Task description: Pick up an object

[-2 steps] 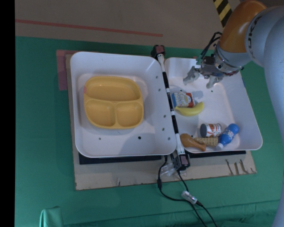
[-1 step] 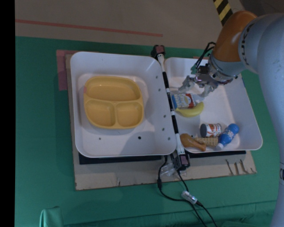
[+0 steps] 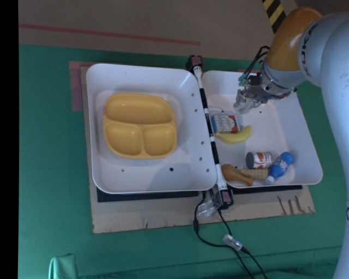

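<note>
Probably a robotics lab: hazard tape (image 3: pixel 273 12), cabled bins (image 3: pixel 147 182).

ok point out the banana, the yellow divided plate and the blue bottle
banana (image 3: pixel 235 136): camera view, middle of its curved body
yellow divided plate (image 3: pixel 139 124): camera view, ridge where its compartments meet
blue bottle (image 3: pixel 280 167): camera view, middle of its body

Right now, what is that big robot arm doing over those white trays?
The arm is trying to pick something up. Its gripper hangs over the right bin, just above a small carton and a banana. Nothing is in its grasp. Near the front edge lie a can, a blue-and-white bottle, an ice cream cone and a chicken drumstick. The left bin holds a yellow divided plate.
</note>
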Robot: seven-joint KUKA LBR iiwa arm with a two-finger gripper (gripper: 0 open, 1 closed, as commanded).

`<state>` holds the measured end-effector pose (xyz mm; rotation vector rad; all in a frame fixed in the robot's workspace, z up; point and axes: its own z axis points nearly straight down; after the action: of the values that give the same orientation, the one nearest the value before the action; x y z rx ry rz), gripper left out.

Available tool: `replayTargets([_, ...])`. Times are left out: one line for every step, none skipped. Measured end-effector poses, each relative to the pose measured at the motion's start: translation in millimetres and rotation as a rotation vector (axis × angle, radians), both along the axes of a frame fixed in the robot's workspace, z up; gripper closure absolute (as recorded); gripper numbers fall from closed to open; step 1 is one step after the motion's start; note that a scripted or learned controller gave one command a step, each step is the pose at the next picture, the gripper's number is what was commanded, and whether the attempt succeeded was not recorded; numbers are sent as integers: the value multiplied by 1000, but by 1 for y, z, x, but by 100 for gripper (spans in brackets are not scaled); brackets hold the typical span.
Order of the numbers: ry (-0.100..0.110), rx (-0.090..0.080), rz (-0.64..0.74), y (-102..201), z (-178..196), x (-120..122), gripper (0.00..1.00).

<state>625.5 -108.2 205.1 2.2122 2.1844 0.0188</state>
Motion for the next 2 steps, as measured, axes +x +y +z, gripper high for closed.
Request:
replayTargets([0, 0, 0, 0, 0, 0, 0])
replayTargets([-14, -3, -7, -3, 16, 2, 100])
